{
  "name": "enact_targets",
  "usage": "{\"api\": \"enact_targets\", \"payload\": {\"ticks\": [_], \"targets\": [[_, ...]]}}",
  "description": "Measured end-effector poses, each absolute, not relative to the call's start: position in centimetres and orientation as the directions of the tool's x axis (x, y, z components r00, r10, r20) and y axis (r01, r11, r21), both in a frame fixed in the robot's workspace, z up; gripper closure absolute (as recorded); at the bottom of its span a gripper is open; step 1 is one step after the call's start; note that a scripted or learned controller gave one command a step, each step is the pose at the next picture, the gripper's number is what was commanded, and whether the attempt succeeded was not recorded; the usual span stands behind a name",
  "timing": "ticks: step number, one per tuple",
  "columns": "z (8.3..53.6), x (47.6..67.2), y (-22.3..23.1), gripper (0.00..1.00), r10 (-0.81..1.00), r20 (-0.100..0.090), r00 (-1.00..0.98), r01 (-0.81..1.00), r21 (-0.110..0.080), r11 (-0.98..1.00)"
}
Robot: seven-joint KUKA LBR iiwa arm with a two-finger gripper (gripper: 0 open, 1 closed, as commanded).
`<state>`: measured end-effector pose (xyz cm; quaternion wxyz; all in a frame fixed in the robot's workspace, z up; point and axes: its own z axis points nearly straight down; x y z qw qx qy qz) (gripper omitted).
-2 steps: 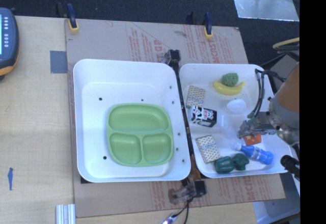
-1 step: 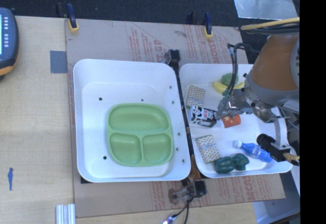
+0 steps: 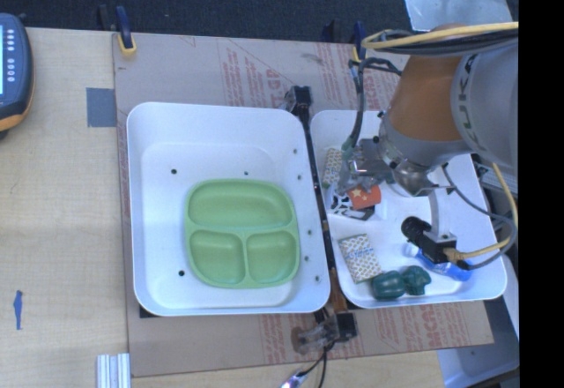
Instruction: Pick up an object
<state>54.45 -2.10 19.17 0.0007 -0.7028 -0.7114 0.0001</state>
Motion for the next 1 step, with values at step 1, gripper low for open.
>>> {"api": "enact_targets", "payload": {"ticks": [1], "targets": [[21.39,55.71,0.70,1.00,1.000,0.000,-0.006,1.000,-0.001,0.006]]}}
